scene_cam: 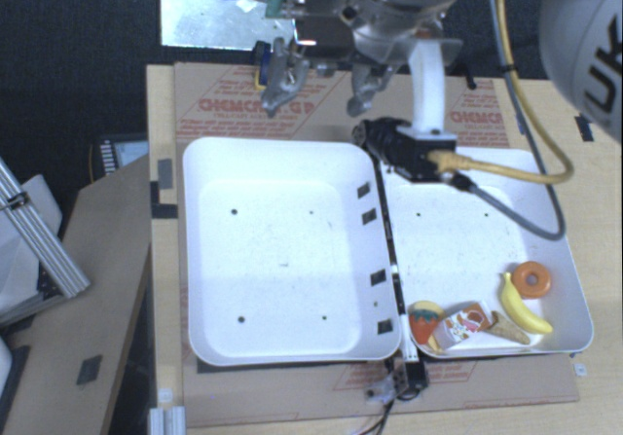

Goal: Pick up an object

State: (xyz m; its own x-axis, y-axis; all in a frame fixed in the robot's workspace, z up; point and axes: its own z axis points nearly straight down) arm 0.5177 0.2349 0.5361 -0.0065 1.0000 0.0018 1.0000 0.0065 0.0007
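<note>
- i'm looking at the toys bunched in the near corner of the right bin [560, 258]: a banana [523, 307], an orange ring [531, 278] just beside its far end, a tomato-like piece [424, 321] and a small packet [461, 325] touching it.
- i'm judging them all light, stiff plastic and a bit slippery; the banana looks easiest, taken across its middle, where the fingers can close on its narrow width.
- the left bin [209, 229] is sitting beside them.
- farthest off, the gripper [321, 97] is hanging above the bins' far rim, well apart from the toys, pointing down, fingers spread wide and holding nothing.
</note>
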